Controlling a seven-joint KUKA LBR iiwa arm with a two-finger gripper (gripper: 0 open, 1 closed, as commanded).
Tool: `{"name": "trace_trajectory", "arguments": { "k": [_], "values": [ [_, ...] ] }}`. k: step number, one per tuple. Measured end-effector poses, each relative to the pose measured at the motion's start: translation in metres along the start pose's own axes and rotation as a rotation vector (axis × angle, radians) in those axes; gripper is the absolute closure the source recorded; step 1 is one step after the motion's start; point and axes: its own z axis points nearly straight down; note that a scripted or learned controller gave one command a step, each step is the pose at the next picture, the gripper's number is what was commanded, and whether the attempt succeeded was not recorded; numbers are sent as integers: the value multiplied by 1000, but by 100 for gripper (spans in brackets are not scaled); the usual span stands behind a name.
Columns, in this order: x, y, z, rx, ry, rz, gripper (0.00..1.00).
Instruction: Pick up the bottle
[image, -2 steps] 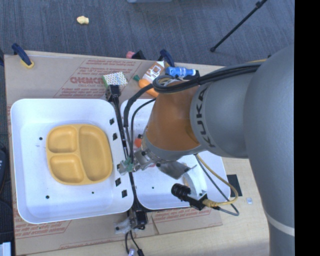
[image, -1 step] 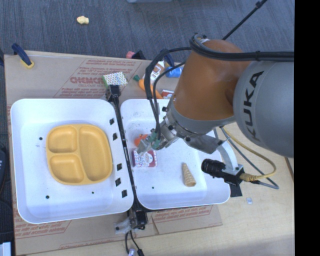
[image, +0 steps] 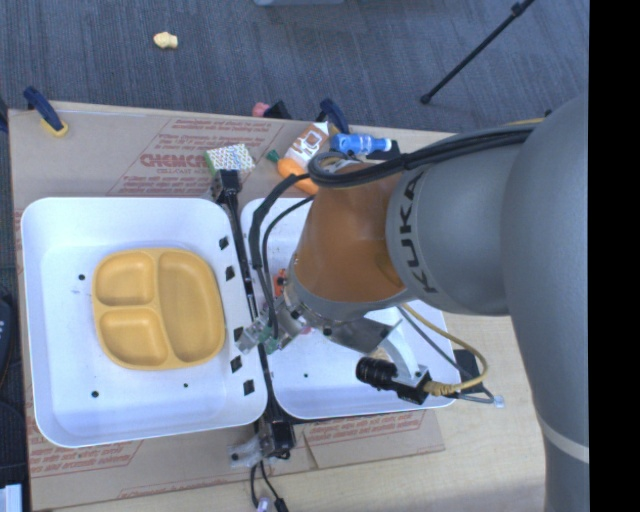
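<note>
— What lettering can be read?
— "KUKA" in dark letters runs along the grey arm (image: 470, 230), and the brown cardboard sheet (image: 150, 150) under the bins bears red print starting "CHEMC"

— Anything more?
— Its smaller red lines blur

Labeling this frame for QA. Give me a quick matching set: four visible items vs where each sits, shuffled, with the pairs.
Items:
1. yellow divided plate
2. orange bottle
3. small yellow object
4. arm

Places:
A. on the dark floor beyond the bench
B. over the right bin
C. in the left bin
D. on the cardboard behind the right bin, partly hidden by the arm

Pairs: 1-C, 2-D, 3-A, 4-B
</note>
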Motion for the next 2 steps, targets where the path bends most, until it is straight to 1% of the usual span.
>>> {"name": "trace_trajectory", "arguments": {
  "k": [1,2],
  "values": [
    [-31,-21,-96,-4,-4,-15,100],
    [-1,0,-58,-2,-2,-17,100]
  ]
}}
